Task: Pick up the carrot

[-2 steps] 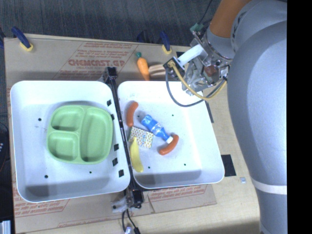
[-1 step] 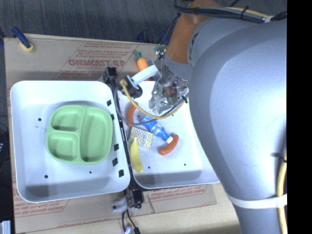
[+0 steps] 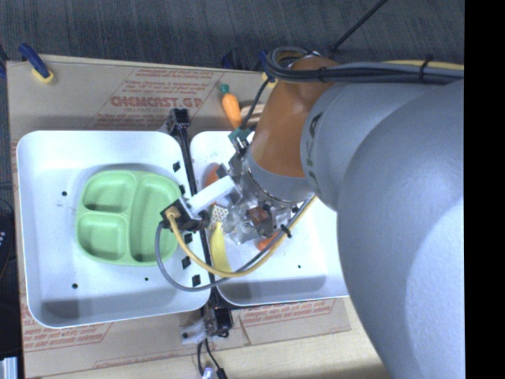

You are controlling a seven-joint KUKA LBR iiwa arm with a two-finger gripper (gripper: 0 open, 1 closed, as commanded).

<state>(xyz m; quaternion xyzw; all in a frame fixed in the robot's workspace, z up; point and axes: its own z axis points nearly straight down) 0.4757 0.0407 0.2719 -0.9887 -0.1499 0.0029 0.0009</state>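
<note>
orange carrot (image 3: pixel 230 109) — outside white bins (image 3: pixel 47 212)

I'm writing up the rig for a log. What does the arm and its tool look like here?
The arm is bulky, rounded and grey, with an orange band above the wrist. Black cables run along its top. The tool is a cluster of metallic and white parts, with a yellow cable and a grey one looping below it.

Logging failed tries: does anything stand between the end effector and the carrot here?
The carrot lies on the cardboard outside the bins, beyond the right bin's far rim. The end effector is down inside that bin, so the rim stands between them; nothing else visible does.
</note>
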